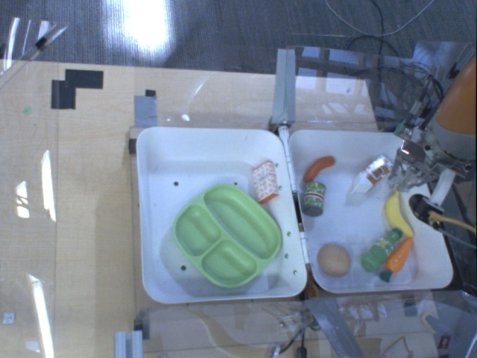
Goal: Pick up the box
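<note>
The box (263,181) is small, with a red-and-white pattern. It stands in the left bin (153,200) against the right wall, just past the upper right rim of a green divided plate (227,234). My gripper (419,176) hangs over the right edge of the right bin (440,274), above the banana (397,215) and far to the right of the box. Nothing shows held in it.
The right bin holds a sausage (319,168), a small can (314,198), a clear packet (370,177), a round tan ball (334,259), a green bottle (380,253) and a carrot (400,253). A metal divider (283,88) and cables (387,58) lie behind the bins.
</note>
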`<state>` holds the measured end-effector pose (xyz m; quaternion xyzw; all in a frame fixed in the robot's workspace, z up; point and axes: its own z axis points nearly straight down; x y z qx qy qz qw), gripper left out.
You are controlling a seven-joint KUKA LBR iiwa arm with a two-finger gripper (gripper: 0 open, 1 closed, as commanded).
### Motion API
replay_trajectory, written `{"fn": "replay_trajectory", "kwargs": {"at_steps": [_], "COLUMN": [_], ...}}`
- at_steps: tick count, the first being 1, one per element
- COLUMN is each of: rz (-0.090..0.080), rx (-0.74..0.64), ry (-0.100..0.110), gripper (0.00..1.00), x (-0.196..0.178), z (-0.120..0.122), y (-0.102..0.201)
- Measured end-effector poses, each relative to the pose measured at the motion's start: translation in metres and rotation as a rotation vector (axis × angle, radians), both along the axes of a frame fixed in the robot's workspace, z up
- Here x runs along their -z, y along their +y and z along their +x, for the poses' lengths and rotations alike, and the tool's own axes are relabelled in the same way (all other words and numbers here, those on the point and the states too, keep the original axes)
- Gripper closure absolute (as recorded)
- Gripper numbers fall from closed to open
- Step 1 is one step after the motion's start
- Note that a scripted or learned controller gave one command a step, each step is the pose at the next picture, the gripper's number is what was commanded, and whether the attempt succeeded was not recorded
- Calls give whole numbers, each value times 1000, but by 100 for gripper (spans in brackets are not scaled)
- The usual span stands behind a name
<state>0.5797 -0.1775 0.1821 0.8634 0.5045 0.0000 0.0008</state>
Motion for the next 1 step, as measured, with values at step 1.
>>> {"fn": "replay_trajectory", "kwargs": {"at_steps": [1], "rz": [1], "rx": [0], "ry": [1], "gripper": [0], "x": [1], "z": [0], "y": [0]}}
